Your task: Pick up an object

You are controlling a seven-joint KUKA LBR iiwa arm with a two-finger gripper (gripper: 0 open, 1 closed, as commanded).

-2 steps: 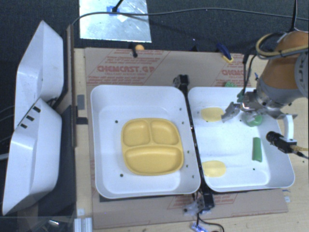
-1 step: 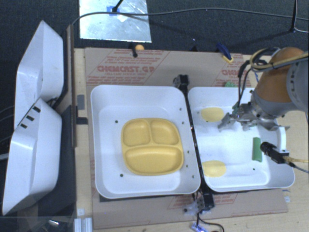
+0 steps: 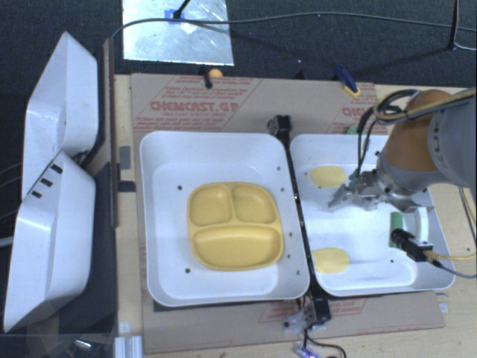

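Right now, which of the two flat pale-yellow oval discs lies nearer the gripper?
The upper flat pale-yellow oval disc, just beside the gripper; the lower disc lies farther off.

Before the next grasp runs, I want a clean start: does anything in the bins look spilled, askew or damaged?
Nothing stands out. The yellow divided plate lies flat in the left bin. In the right bin, the far yellow oval, near yellow oval and green piece lie apart, the pincer beside the far one.
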